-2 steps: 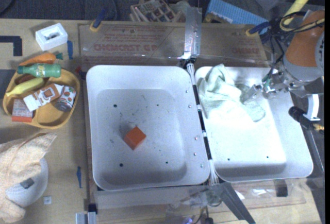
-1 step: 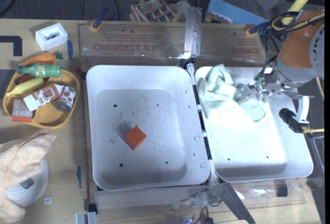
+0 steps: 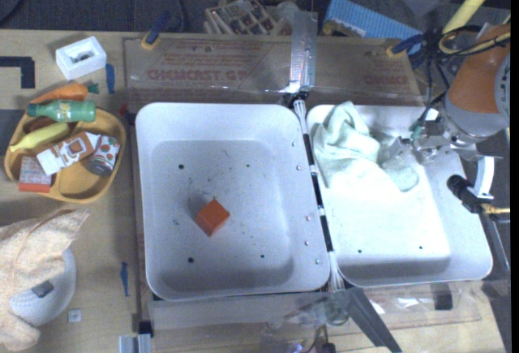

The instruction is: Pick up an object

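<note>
An orange block point(image 3: 212, 216) lies in the middle of the left bin point(image 3: 162, 132). A pale green-white cloth point(image 3: 344, 142) is crumpled in the back left corner of the right bin point(image 3: 462, 258). Beside the cloth, on its right, sits a small see-through object point(image 3: 403, 175). My gripper point(image 3: 403, 151) reaches in from the right and hangs low over the back of the right bin, just above that see-through object and next to the cloth's edge. Glare on the bin floor blurs the tip of the gripper.
The grey arm with its orange band point(image 3: 478, 88) crosses the right bin's back right corner. A yellow bowl point(image 3: 89, 185) of toy food stands left of the bins, with a white box point(image 3: 81, 57) behind it. A clear plastic wall point(image 3: 268, 67) runs along the back.
</note>
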`<state>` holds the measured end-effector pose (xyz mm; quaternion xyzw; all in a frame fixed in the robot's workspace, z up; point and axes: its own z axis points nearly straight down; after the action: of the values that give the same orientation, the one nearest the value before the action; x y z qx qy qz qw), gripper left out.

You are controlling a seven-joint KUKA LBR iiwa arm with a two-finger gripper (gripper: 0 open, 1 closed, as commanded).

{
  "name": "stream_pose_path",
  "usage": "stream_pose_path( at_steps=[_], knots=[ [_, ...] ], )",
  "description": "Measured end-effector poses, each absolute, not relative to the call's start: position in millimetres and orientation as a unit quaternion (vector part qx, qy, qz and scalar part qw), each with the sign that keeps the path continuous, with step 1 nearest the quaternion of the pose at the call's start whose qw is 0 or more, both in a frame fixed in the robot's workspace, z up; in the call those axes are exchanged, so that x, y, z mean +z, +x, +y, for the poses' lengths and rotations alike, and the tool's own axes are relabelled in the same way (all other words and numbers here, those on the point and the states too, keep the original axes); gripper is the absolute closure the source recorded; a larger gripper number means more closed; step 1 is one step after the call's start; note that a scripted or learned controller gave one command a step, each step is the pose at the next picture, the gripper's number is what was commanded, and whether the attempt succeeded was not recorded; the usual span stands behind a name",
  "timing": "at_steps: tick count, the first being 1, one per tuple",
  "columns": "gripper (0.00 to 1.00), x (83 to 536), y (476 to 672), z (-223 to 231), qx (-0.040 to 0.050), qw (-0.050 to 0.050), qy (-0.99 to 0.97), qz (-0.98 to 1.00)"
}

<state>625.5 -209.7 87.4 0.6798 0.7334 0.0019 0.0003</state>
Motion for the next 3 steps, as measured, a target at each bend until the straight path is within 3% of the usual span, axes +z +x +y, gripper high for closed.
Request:
stream_pose_path(
  at_steps=[1,2,3],
  knots=[
    [0.00,87.8,633.6,-177.7,0.0007,0.002,0.642,0.766],
    [0.00,87.5,668.5,-148.4,0.0008,0.003,0.628,0.778],
    [0.00,88.0,668.2,-105.0,0.0002,0.002,0.591,0.807]
  ],
)
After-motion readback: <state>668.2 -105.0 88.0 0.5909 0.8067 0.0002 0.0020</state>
